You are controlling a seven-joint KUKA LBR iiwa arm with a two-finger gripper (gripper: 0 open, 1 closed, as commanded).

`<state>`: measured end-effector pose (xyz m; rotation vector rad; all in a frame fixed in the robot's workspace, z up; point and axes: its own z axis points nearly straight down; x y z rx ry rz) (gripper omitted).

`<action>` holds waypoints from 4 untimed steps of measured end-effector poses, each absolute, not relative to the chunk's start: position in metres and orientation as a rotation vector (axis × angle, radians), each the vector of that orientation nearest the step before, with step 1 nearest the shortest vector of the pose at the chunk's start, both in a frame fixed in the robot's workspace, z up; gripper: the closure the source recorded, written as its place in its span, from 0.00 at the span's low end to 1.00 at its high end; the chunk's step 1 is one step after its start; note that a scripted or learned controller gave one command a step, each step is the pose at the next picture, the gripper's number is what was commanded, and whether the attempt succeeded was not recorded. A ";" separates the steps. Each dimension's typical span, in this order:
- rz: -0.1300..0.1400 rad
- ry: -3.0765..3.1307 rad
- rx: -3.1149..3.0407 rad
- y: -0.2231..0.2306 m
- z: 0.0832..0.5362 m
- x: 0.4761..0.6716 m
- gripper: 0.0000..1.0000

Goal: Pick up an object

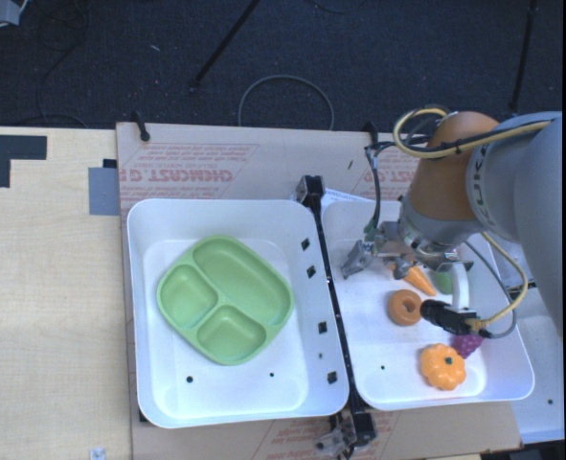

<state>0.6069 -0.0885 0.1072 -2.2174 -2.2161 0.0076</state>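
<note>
Dark carpet (120, 56) fills the background. Below it lies a pale wooden surface (43, 305) with a sheet of printed cardboard (215, 166) under two white bins. The left bin (141, 305) holds a green divided plate (225, 300), which lies flat and turned at an angle.

The right bin (378, 377) holds the toys. An orange ring (405, 308) lies near the middle. A carrot (418, 280) sits just above the ring, and an orange pumpkin (442, 366) sits toward the bin's near edge. A small purple piece (467, 344) lies just above and right of the pumpkin. A bit of green (442, 279) shows beside the carrot, partly hidden.

The grey arm (517, 180) reaches in from the right, and its orange band (450, 175) is over the far end of the right bin. The tool (356, 259) is low in that bin's far left part, close to the black rail (326, 295) between the bins. It is left of the carrot and the ring and apart from both. Nothing shows in its grip, and I cannot tell whether it is open or closed.
</note>
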 end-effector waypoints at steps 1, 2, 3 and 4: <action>0.005 -2.212 -2.225 -0.090 0.121 0.608 1.00; -0.003 -2.224 -2.222 -0.083 0.180 0.609 1.00; -0.001 -2.218 -2.227 -0.090 0.236 0.601 1.00; -0.002 -2.223 -2.223 -0.092 0.277 0.602 1.00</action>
